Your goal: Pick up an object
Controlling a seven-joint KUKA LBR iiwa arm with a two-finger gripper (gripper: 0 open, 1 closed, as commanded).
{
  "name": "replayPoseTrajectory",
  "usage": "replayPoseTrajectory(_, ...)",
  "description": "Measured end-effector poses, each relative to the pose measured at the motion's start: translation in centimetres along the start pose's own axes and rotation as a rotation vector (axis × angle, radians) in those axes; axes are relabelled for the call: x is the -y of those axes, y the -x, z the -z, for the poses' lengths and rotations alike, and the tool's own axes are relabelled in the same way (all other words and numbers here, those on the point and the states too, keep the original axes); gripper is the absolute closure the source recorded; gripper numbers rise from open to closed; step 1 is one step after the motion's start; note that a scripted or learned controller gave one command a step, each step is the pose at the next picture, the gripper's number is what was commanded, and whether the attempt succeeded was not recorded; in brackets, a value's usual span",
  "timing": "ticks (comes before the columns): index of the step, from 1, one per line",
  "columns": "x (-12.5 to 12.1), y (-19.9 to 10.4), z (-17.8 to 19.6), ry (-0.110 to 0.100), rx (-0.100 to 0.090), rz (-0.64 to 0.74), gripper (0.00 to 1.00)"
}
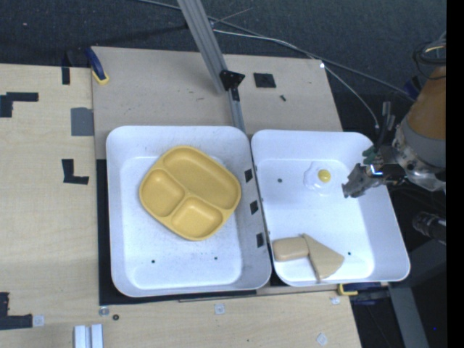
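Observation:
A yellow divided plate lies in the left bin. In the right bin a toy fried egg, white with a yellow yolk, sits near the back, and two tan bread-like pieces lie at the front. My gripper hangs over the right bin's right side, just right of the egg, with dark fingers pointing down and left. Nothing shows between the fingers.
A grey metal pole slants up from behind the bins' middle divider. Cables run across the dark floor and bench behind the right bin. The arm's orange band stands at the right edge.

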State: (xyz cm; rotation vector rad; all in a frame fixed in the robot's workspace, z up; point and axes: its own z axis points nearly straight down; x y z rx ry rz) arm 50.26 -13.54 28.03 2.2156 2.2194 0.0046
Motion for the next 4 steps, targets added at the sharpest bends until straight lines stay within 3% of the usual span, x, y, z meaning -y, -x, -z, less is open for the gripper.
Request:
replayPoseTrajectory(1, -1.4, -5.2, -2.0, -0.009, -0.002, 0.003, 1.0)
replayPoseTrajectory(3, -2.0, -17.0, -3.7, -0.01, -0.003, 0.005, 1.0)
replayPoseTrajectory(4, -3.4, -22.8, -3.8, -0.007, -0.003, 0.006, 1.0)
